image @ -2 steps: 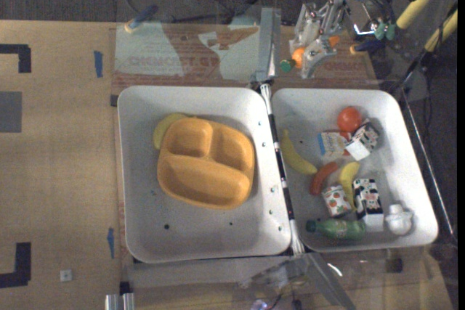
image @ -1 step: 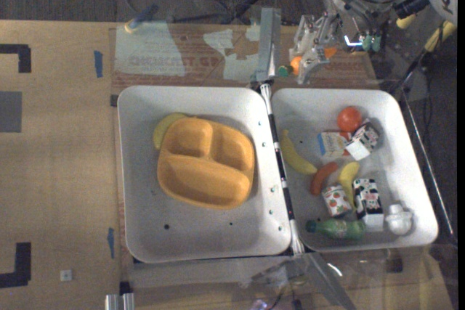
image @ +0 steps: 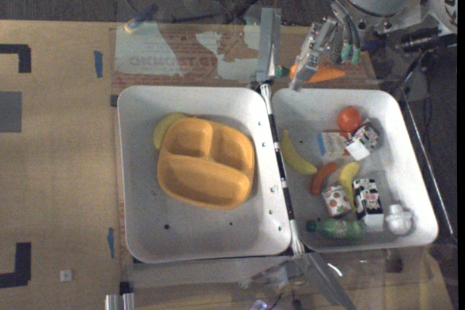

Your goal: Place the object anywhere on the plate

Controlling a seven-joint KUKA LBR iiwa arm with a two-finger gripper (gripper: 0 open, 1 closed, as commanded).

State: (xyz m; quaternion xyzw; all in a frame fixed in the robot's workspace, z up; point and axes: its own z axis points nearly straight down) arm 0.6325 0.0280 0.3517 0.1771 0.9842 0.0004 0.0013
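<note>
An orange divided plate [image: 207, 162] lies in the left bin [image: 138, 229], with a yellow piece [image: 166, 128] poking out from under its far left edge. My gripper [image: 301, 76] hangs above the far left corner of the right bin [image: 418, 178]. It is shut on a thin orange carrot [image: 330, 73], which lies crosswise and shows on both sides of the near finger. The carrot is up and to the right of the plate, beyond the divider between the bins.
The right bin holds a banana [image: 296, 154], a red ball [image: 349, 117], small cartons [image: 333, 144], a red sausage [image: 323, 178], a second yellow fruit [image: 349, 174], a green bottle [image: 336, 229] and a white item [image: 397, 219]. A metal bracket [image: 267, 43] stands behind the bins.
</note>
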